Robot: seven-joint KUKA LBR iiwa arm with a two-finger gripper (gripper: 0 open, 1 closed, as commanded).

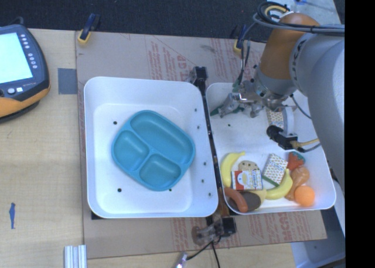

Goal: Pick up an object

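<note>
Hovering claw (237,108) above glossy curved banana (229,166).

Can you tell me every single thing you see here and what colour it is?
Bins: two, white, side by side on the bench.
Plate: one, blue, three compartments, in the left bin.
Bananas: two, yellow, near end of the right bin.
Sausage: one, red-brown with a dark end, near edge of the right bin.
Packets: two small ones, between the bananas.
Orange: one, orange, near right corner of the right bin.
Tablet: one, orange-edged, with a screen, at far left.
Clamps: two, blue and yellow, on the board's far edge.
Arm: one, grey with orange band.
Hand: one, metal, over the right bin's far end.
</note>
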